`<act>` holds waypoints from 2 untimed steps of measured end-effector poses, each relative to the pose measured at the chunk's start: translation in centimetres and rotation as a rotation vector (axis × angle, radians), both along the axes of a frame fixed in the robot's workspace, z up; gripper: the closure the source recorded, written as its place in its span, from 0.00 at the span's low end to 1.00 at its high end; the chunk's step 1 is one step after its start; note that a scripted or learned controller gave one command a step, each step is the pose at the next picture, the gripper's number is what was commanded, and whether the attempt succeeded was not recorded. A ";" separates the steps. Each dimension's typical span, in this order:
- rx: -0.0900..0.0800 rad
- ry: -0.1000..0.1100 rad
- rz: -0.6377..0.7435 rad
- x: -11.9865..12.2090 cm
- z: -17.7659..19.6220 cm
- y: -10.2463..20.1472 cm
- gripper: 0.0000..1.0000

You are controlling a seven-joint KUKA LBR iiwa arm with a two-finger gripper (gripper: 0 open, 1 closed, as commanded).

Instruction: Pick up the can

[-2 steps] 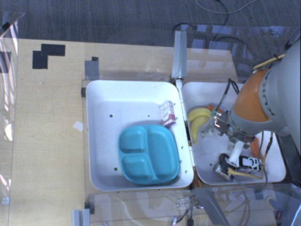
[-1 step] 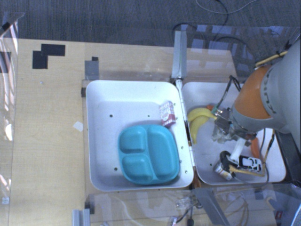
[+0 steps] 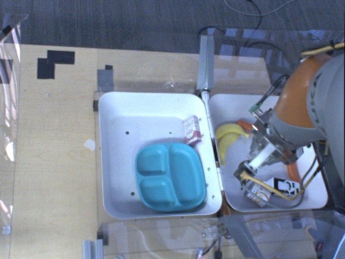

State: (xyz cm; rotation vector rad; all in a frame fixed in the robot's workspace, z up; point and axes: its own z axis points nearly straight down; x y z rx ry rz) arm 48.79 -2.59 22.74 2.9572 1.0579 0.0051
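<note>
Although the task names a can, the only thing that reads as one is a small red-and-white can (image 3: 191, 129) lying on its side in the left bin (image 3: 116, 161), hard against that bin's right wall. It is just beyond the far right corner of a teal divided plate (image 3: 170, 176), which takes up the near middle of that bin's floor. The label is too small to read.

The arm (image 3: 323, 107) comes in from the right, grey with its orange band (image 3: 294, 99) above the wrist, and bends down into the right bin (image 3: 229, 198). Its wrist points toward the near left part of that bin, and the jaws sit low at the tip, over the bin's floor near the front wall. Cables and metal parts crowd the tip, so I cannot tell whether the jaws stand wide or narrow, and nothing can be made out between them.

The can is therefore well apart from the jaws: it lies to their left and farther back, in the other bin, with the wall between the two bins standing between them.

Beside the arm in the right bin lie a yellow banana (image 3: 229, 135) near the far left corner, an orange piece (image 3: 243, 125) just behind it, and a black-and-white item (image 3: 285, 186) near the front, to the right of the jaws. Both bins rest on the pale wooden surface (image 3: 54, 144).
</note>
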 end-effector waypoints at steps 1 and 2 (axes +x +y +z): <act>0.001 0.003 -0.034 2.0 -4.3 1.1 1.00; 0.001 -0.001 -0.449 4.5 4.1 0.1 1.00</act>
